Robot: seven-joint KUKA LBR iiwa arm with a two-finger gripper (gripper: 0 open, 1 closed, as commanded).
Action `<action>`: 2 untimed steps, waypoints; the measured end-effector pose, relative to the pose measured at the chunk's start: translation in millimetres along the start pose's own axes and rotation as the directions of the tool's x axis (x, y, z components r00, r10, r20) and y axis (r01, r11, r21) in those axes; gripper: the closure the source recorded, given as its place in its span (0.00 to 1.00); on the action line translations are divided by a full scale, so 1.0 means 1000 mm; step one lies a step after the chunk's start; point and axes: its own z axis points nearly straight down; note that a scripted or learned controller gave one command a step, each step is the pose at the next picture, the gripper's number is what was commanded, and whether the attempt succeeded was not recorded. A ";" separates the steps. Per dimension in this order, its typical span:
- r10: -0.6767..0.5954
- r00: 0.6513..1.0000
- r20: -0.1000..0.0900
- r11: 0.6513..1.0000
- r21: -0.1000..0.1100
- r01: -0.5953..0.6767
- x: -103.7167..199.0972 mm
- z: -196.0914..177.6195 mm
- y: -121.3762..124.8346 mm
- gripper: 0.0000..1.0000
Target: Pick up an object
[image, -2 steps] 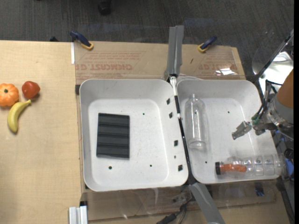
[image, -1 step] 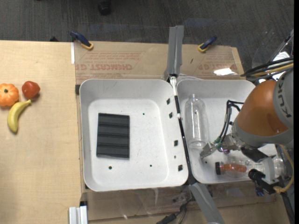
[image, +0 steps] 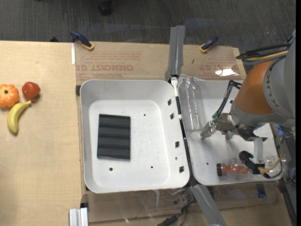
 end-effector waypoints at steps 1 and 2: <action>0.220 0.975 0.001 0.975 -0.001 -0.220 -0.058 -0.110 0.002 0.00; 0.439 0.898 -0.001 0.898 0.002 -0.439 -0.024 0.001 -0.057 0.00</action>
